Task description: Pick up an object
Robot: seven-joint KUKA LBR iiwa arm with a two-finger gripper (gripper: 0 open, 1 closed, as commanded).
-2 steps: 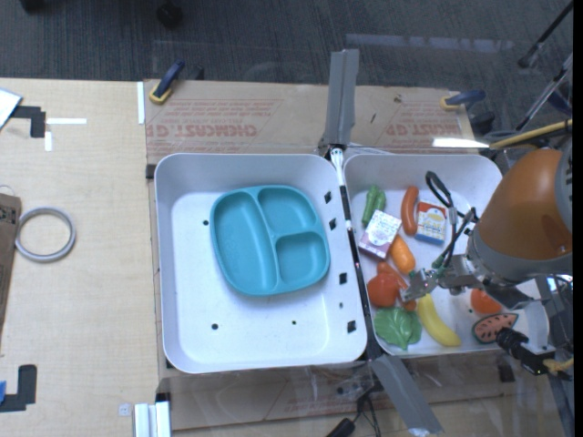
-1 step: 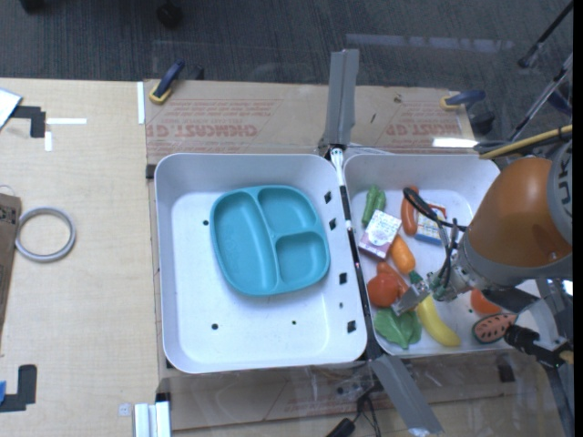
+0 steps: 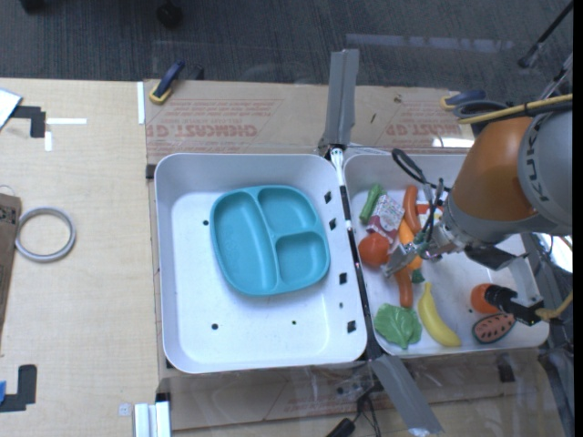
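Observation:
My gripper (image 3: 404, 259) is down in the right bin (image 3: 455, 164), in the middle of a pile of toy food. It sits right beside a red tomato (image 3: 373, 249) and over an orange carrot (image 3: 405, 290). A green pepper (image 3: 369, 204) and a white and pink packet (image 3: 389, 213) lie just behind it. Nearer the front edge lie a green lettuce leaf (image 3: 398, 325) and a yellow banana (image 3: 437, 317). The arm's orange band (image 3: 492, 180) hides the bin's right half.
The left bin (image 3: 182, 271) holds a teal divided plate (image 3: 271, 238). A watermelon slice (image 3: 495, 328) and an orange toy (image 3: 484, 296) lie at the right bin's front right. A tape roll (image 3: 42, 234) lies on the wooden bench at left.

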